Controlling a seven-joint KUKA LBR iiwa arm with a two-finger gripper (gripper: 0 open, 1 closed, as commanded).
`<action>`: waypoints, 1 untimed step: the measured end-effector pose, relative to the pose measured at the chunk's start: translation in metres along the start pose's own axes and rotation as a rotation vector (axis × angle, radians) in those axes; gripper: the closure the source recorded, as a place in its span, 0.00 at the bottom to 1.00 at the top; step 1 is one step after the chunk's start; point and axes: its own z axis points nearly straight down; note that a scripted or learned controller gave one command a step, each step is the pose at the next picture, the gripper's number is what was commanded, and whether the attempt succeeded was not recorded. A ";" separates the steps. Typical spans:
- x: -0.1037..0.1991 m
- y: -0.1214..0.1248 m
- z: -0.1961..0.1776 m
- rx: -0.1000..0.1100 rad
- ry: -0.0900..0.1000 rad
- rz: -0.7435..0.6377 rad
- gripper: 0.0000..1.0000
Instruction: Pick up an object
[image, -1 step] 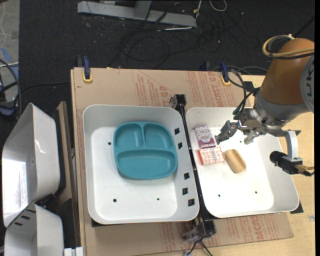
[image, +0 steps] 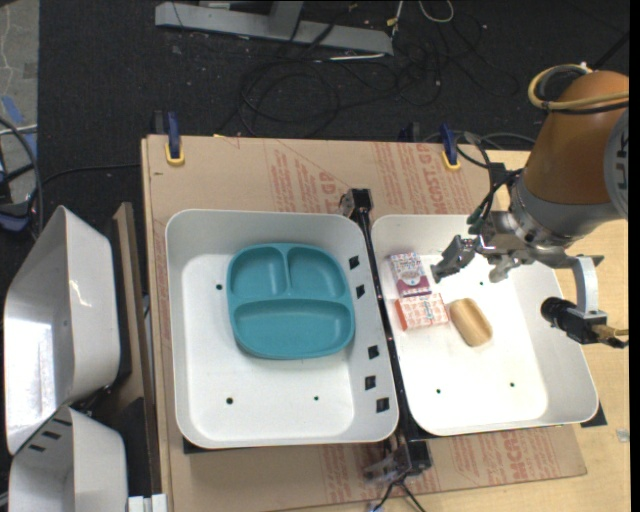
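A tan bread roll (image: 472, 322) lies in the right bin (image: 560, 395), just right of a red and white packet (image: 423, 311). A second small pink and white packet (image: 407, 272) lies behind that one. My gripper (image: 475, 258) hangs over the back of the right bin, above and slightly behind the roll, right of the pink packet. I see nothing held in it. A teal divided plate (image: 291, 301) rests in the left bin (image: 200, 400).
The two white bins sit side by side on a brown board (image: 290, 170), split by a black divider (image: 378, 320). White tubs (image: 50, 330) stand off the bench at the left. Cables lie on the dark floor behind.
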 end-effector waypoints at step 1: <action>0.003 0.000 0.043 0.004 0.000 0.002 0.00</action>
